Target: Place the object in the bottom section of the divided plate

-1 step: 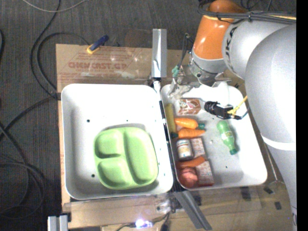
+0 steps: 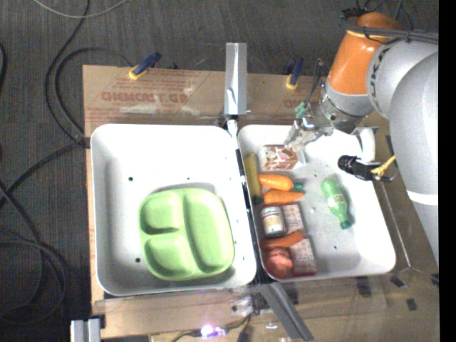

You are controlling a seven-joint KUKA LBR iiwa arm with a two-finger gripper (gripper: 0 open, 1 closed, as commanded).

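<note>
Arm: grey with orange band [image 2: 356,55], reaching in from the right over the top edge of the right bin.
Tool [image 2: 298,138]: hangs low over the upper part of the right bin, just above the patterned packet — finger state cannot be told from this angle, and nothing is visibly between them.
Left bin [image 2: 114,155]: holds the green divided plate [image 2: 187,234], lying flat toward the bin's lower middle; its sections are bare green.
Right bin [image 2: 370,248]: holds all the loose items.
Packet [image 2: 278,157]: red-and-white patterned, at the top of the item row, right under the tool.
Yellow stick [image 2: 251,175]: upright along the bin's left wall.
Carrots [image 2: 276,183]: two orange ones, stacked one below the other, just under the packet.
Can [image 2: 272,221]: small, beside a pale box, below the carrots.
Lower cluster [image 2: 283,258]: another orange piece, a reddish round item and a patterned box — touching one another near the bin's bottom edge.
Green bottle [image 2: 335,201]: lies tilted, apart from the row, toward the bin's right half.
Surface: brown board [image 2: 164,98] under both bins, clamps at its top edge.
</note>
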